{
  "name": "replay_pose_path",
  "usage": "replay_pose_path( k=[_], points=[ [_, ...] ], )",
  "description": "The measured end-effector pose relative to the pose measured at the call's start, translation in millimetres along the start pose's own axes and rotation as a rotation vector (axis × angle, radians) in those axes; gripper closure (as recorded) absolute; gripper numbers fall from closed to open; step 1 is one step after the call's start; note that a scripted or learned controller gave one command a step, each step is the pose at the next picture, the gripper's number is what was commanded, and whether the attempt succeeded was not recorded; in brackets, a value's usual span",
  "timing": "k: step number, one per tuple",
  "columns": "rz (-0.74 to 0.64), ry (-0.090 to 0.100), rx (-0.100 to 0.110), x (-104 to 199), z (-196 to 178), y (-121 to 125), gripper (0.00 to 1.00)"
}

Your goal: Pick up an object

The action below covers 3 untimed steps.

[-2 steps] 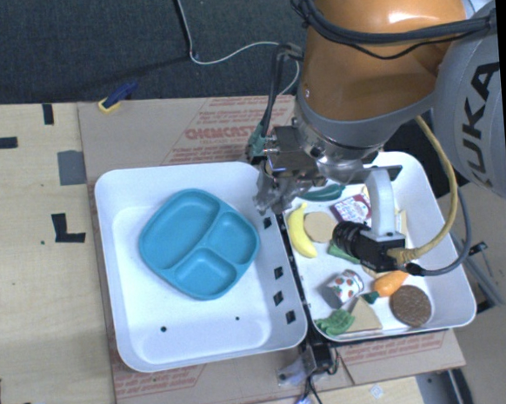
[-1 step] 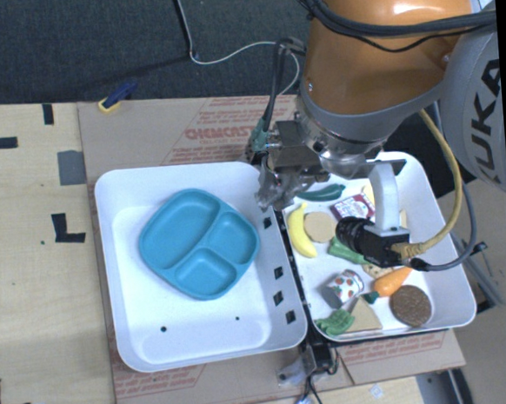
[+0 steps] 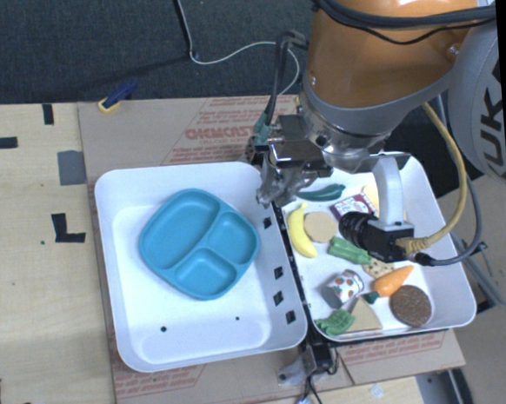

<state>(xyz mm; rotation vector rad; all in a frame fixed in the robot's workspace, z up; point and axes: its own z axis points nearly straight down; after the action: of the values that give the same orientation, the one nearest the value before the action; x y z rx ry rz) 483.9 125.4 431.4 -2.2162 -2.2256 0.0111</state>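
Observation:
My gripper (image 3: 275,189) hangs low over the far end of the divider between the two bins, just above the yellow banana (image 3: 300,233). Nothing shows as held in it. The right bin (image 3: 448,225) holds toy food. A beige round biscuit (image 3: 321,227) lies beside the banana. Further in are a green chili (image 3: 327,192), a purple packet (image 3: 352,205), a green pickle (image 3: 351,252), an orange carrot (image 3: 392,280), a brown round cookie (image 3: 411,305), a grey-white piece (image 3: 343,287) and a green leafy piece (image 3: 335,324).
The left bin (image 3: 124,277) holds a blue divided plate (image 3: 199,242). My arm's big orange and grey body covers the far right of the right bin. Cardboard lies under both bins, and a blue-yellow clip (image 3: 118,95) sits at the bench's back.

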Motion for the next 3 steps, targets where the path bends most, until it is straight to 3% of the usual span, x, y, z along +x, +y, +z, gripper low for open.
replay_pose_path(
  k=[1, 2, 3],
  points=[
    [0.014, 0.000, 0.005, -86, 88, -1, 1.00],
    [0.002, 0.003, -0.004, -57, 85, 10, 1.00],
    [0.006, 0.003, 0.002, -78, 147, -1, 1.00]
  ],
)
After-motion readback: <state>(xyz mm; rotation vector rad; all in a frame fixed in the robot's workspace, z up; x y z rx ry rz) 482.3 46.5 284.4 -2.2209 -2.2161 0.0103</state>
